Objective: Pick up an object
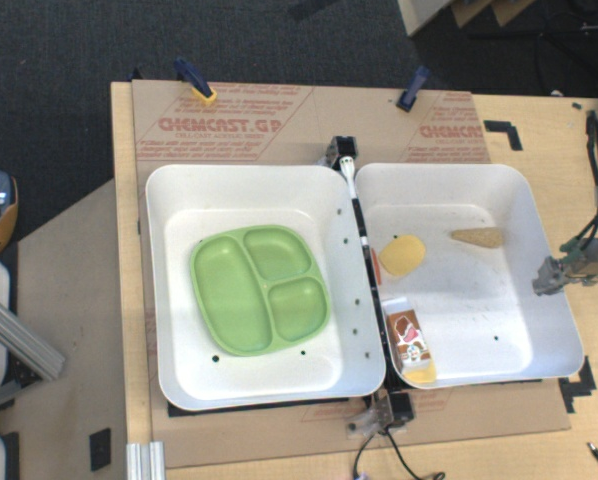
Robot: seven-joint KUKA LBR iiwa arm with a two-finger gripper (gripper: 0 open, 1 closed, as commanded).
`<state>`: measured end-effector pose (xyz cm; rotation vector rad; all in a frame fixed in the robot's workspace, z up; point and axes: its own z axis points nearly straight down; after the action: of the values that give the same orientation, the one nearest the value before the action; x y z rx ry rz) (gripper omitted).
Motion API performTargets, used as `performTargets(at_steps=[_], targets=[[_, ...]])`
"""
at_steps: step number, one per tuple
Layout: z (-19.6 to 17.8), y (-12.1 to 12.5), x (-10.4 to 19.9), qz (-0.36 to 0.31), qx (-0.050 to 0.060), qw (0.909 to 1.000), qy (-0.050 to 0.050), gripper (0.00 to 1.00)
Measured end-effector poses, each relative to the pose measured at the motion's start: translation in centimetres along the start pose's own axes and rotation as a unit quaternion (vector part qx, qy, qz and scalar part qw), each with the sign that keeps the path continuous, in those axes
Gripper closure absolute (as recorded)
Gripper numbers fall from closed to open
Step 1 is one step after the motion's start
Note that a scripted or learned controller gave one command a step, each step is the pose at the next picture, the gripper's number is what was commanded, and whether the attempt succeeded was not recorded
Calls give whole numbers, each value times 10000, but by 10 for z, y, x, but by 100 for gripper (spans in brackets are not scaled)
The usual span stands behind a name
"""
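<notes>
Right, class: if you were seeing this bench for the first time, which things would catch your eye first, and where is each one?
The green divided plate stands out most, lying in the middle of the left bin. In the right bin a round yellow piece sits near the left wall, a tan wedge lies further right, and a brown packet rests at the front left corner. The gripper shows at that bin's right rim.
</notes>
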<state>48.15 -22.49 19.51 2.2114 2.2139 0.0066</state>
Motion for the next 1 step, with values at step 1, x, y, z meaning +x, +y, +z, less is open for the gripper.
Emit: performTargets(at_steps=[1], targets=[[115,-4,4,12,71,10000,35,100]])
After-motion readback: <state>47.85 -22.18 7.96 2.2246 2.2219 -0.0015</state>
